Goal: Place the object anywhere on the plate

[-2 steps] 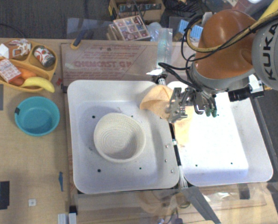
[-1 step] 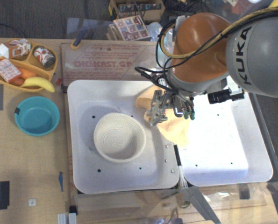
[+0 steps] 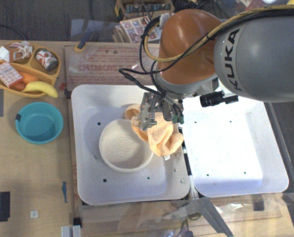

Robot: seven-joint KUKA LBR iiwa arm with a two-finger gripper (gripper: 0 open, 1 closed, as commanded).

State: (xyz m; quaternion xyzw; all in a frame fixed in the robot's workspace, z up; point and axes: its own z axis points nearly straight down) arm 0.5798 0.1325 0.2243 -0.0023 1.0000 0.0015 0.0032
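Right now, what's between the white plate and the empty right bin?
In the camera view, an orange cloth hangs there under the hand, draping beside the plate.

Wooden bench (image 3: 33,181), dark floor (image 3: 38,4), cluttered cardboard boxes (image 3: 139,4) behind

hand (image 3: 159,116) over orange cloth (image 3: 165,138), white plate (image 3: 123,146)

plate (image 3: 123,144) in left bin (image 3: 87,132); cloth (image 3: 165,137) at its right rim, maybe overlapping; gripper (image 3: 159,113) above cloth; right bin (image 3: 235,147) beside; bowl (image 3: 39,122) left on bench (image 3: 23,181).
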